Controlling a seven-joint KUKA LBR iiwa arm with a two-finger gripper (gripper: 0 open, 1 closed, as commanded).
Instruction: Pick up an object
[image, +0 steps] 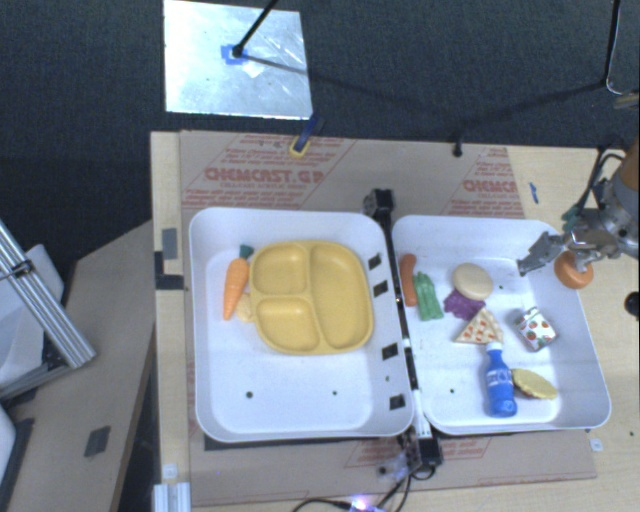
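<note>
Gripper (535, 255) at the right bin's (560, 415) far right rim, nothing between its fingers; how wide they stand I cannot tell.
Candidates lie in that bin: bun (472, 280), pizza slice (482, 328), blue bottle (499, 380), green piece (429, 297); best, I judge, to pick the bun, nearest and apart from the walls, descend straight over it, then close; the cardboard (262, 165) under the bins reads "CHEMCAST GP".
</note>
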